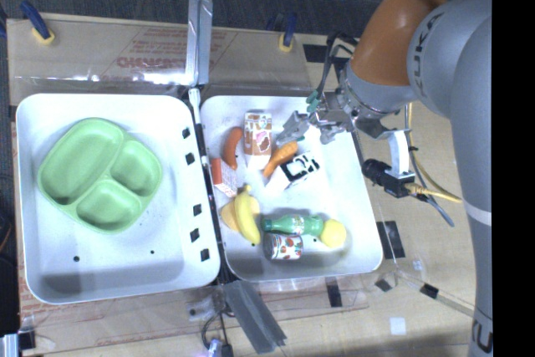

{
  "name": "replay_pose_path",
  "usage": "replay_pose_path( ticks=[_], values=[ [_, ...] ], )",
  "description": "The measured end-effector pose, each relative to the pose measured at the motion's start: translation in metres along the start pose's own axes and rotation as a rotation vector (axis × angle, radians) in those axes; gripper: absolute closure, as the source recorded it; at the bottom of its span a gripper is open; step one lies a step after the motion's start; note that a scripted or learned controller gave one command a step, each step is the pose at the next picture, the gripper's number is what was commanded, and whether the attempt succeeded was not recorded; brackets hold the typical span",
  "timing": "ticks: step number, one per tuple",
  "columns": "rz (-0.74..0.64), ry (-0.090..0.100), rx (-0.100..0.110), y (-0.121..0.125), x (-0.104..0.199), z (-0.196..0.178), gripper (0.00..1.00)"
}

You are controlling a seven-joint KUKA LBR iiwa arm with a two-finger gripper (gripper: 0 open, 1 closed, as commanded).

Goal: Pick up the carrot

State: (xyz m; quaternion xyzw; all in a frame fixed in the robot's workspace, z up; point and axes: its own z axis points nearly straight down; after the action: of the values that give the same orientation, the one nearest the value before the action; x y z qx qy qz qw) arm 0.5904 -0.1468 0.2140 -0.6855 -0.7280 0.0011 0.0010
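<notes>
while the carrot (281, 159) lies loose in the right bin (361, 205), beside the small carton (258, 132), nothing is lifted yet; the tool (311, 126) hovers just right of it, and whether it is open i cannot tell.

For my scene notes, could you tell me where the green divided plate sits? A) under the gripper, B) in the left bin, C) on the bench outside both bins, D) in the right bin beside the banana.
B: the green divided plate lies in the left bin, while the carrot and banana are in the right bin.
</notes>
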Motion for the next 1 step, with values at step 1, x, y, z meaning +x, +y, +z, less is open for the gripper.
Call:
replay_pose_path(
  ticks=[1],
  values=[
    [-0.238,0.001,0.001,0.0289,-0.0245,0.1229,0.00]
  ],
)
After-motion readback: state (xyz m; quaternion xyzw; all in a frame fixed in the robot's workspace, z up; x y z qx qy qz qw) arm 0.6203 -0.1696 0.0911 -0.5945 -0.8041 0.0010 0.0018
